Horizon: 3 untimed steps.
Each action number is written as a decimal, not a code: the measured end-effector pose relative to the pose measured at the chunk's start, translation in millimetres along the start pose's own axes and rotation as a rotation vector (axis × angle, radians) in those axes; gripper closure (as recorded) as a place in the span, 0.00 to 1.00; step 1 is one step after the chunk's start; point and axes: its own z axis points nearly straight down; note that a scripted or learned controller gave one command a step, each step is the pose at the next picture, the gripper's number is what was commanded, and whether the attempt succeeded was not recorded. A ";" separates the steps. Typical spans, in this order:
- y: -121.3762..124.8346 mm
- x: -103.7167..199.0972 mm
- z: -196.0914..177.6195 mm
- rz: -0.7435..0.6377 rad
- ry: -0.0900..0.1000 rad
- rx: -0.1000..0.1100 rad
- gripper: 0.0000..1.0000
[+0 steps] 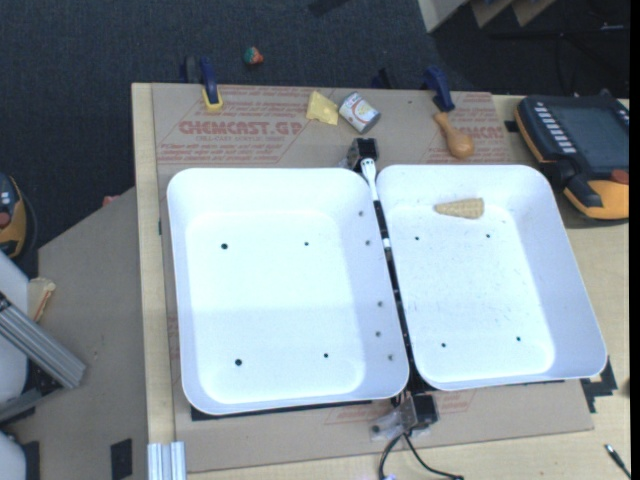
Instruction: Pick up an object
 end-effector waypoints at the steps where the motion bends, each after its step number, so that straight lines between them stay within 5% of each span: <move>1: -41.3 86.9 129.3 -0.011 0.016 0.033 0.00; 2: -71.5 67.7 -0.1 -0.004 0.004 0.001 0.00; 3: -100.5 110.9 71.9 -0.008 0.012 0.025 0.00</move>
